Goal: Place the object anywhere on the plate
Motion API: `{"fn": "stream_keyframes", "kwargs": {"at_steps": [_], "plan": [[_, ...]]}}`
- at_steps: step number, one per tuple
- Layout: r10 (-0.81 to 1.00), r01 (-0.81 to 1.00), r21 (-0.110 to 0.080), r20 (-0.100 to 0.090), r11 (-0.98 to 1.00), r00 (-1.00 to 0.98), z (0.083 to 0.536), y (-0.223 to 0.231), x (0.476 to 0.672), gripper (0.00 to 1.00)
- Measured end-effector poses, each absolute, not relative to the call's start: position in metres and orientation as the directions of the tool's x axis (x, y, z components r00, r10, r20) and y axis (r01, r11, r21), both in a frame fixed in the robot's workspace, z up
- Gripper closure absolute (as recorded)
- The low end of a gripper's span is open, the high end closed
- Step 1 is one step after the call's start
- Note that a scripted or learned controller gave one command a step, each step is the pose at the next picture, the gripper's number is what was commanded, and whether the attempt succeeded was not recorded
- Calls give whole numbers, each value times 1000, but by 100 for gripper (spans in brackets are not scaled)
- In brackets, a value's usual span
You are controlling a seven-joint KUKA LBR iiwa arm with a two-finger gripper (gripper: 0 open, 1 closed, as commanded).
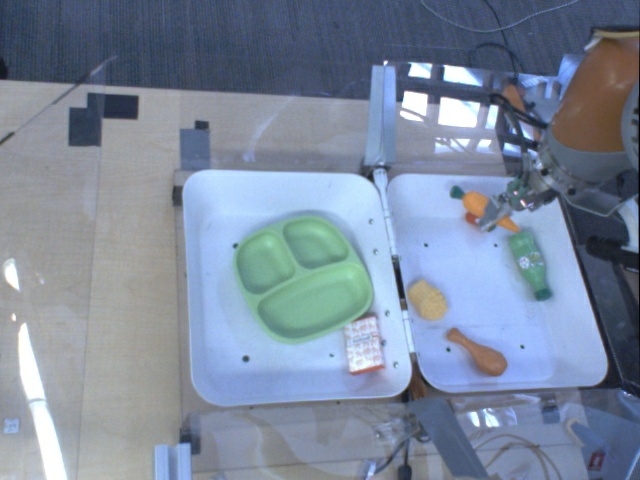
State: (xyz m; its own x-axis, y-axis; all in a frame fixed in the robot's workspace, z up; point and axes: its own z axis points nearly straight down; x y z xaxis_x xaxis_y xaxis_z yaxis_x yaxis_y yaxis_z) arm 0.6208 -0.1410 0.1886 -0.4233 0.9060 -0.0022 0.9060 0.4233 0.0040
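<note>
A green divided plate (304,276) lies in the left bin (210,368). In the right bin (570,358) my gripper (497,214) hangs low at the far side, right over a toy carrot (477,204) with an orange body and green top. Its metal fingers (490,218) lie against the carrot's right end, and I cannot see whether they close on it. A green bottle (529,263) lies just right of the gripper. A yellow round piece (429,299) and a brown drumstick (477,352) lie nearer the front.
A small red and white carton (364,344) sits in the left bin, touching the plate's front right edge. A metal divider (395,268) separates the two bins. The arm's orange band (598,88) fills the upper right.
</note>
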Motion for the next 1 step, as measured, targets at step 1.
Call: {"fn": "stream_keyframes", "kwargs": {"at_steps": [1], "plan": [[899,899,3,-1,437,-437,184,-53,626,100]]}}
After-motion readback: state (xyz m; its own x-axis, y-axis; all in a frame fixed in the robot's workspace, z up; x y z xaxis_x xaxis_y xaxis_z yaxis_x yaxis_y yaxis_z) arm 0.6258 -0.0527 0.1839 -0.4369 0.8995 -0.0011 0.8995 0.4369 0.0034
